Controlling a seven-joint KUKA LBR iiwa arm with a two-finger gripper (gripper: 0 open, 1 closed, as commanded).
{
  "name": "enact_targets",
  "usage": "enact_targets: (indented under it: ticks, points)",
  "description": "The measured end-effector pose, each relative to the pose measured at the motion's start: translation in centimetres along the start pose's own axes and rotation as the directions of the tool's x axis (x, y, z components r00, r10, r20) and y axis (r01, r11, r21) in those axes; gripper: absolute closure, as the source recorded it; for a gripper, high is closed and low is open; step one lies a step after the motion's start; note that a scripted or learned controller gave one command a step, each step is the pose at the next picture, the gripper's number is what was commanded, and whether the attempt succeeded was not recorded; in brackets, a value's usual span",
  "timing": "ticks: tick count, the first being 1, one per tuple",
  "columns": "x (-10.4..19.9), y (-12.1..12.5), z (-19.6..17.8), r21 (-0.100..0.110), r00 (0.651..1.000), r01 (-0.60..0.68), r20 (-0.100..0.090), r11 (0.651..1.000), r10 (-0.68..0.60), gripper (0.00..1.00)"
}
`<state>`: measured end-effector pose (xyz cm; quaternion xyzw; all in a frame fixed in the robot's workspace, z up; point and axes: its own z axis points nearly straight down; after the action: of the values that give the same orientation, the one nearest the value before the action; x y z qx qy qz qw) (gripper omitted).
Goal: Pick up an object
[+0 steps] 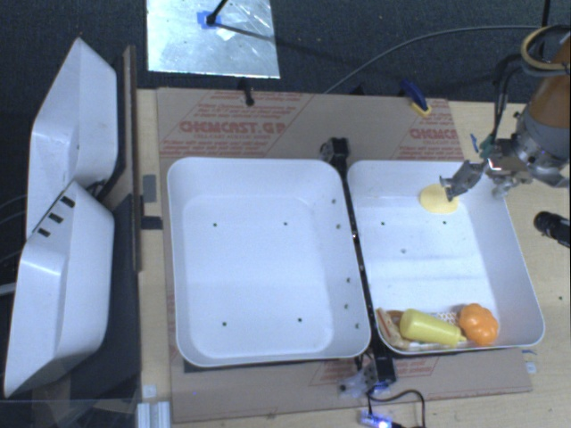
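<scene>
A flat pale yellow disc (437, 201) lies near the back of the right bin (508, 239). My gripper (460, 184) hangs at the disc's right edge, just above it, reaching in from the right. Along the right bin's front wall lie a yellow banana-shaped object (430, 327) and an orange fruit (479, 324), with a tan object (389, 321) to their left.
The left bin (259, 257) sits beside the right one, with a black clamp (336, 149) at the back of the seam. Spare white bins (67, 212) stand at the far left. A metal sheet (212, 23) lies behind the bench.
</scene>
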<state>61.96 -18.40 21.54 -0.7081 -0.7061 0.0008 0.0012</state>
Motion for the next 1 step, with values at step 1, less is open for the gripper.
enact_targets:
  ticks: [1]
  points:
    - [-1.63, -2.85, -3.60, -0.006, 1.000, 0.016, 0.002, 1.000, -0.016, 0.00]
